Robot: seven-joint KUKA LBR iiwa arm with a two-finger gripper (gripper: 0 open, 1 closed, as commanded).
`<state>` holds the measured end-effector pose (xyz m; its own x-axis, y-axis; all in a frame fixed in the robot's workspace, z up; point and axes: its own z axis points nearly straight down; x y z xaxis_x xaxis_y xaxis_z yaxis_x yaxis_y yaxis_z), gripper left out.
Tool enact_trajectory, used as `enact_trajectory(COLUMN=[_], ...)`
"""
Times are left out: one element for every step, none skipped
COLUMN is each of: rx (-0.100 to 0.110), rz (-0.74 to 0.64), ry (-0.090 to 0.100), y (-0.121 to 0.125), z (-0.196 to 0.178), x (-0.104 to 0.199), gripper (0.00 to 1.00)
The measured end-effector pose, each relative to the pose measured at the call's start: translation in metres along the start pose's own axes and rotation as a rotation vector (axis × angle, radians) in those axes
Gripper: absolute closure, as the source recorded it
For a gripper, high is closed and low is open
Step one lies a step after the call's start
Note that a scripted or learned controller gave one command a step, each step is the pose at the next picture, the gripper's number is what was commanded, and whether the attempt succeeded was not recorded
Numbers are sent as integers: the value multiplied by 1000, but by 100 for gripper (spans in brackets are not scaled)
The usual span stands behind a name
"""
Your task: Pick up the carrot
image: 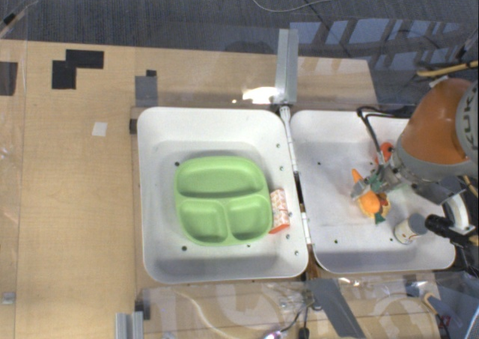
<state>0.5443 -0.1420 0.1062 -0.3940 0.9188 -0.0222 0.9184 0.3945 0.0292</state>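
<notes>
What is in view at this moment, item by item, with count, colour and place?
White bins: two, side by side on the bench; left bin, right bin.
Green tray: one, three compartments, in the left bin.
Small packet: one, reddish and white, right of the tray, by the left bin's right wall.
Carrot: one small orange piece, right bin, next to the gripper.
Orange item: one, round, right bin, below the gripper; too small to identify.
White round item: one, right bin, lower right.
Arm: one, grey with orange band, over the right bin.
Gripper: one, low over the right bin's items.
</notes>
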Motion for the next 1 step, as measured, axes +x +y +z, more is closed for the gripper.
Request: enact_trajectory(rx=[21], rz=[-41], ry=[20], y=[80], z=[-142], x=[75], gripper=[100])
